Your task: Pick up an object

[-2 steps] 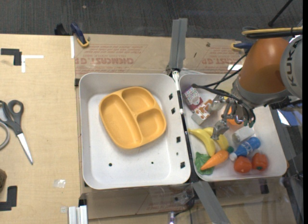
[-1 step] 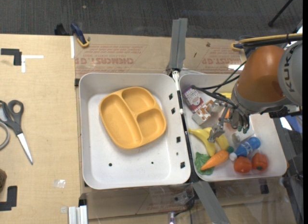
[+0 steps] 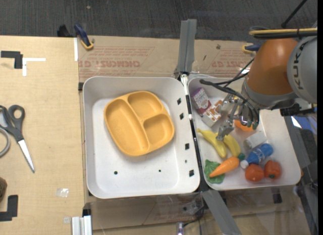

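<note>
plate (image 3: 139,123) orange-yellow | bins (image 3: 96,143) white | banana (image 3: 214,142) yellow | carrot (image 3: 225,166) orange

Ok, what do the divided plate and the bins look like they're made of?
The yellow divided plate looks like moulded plastic with a matte finish: uniform colour, rounded ridges, soft sheen. The white bins also seem plastic, smooth and slightly glossy, though thin painted metal can't be ruled out.

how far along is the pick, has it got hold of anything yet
Done: the arm has reached into the right bin, and the gripper sits low just above the bananas. In hand: nothing visibly between the fingers; whether they are closed is hard to tell. Left: grasp and lift. The carrot, the tomatoes and the blue bottle lie in the bin, and the yellow plate sits in the left bin.
</note>
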Robot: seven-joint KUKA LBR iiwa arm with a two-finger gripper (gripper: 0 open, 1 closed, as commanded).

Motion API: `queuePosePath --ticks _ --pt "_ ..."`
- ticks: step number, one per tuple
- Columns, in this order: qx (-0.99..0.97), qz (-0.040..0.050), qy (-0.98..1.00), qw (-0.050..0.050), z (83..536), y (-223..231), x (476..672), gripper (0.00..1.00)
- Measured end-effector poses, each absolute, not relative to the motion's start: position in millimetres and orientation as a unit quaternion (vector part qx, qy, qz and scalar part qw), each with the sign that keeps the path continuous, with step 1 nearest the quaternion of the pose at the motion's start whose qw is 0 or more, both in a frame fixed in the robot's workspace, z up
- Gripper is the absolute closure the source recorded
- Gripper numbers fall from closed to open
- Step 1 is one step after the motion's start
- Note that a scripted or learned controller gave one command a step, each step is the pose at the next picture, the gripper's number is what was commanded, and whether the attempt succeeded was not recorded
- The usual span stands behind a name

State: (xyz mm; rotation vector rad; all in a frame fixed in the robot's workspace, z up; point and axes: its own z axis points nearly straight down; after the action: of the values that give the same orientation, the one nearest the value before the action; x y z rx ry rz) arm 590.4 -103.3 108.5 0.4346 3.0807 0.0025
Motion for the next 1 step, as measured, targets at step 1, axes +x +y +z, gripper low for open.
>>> queuePosePath --ticks 1 --pt "0.16 -0.0007 0.987 0.022 108.7 -107.0 570.1 0.0"
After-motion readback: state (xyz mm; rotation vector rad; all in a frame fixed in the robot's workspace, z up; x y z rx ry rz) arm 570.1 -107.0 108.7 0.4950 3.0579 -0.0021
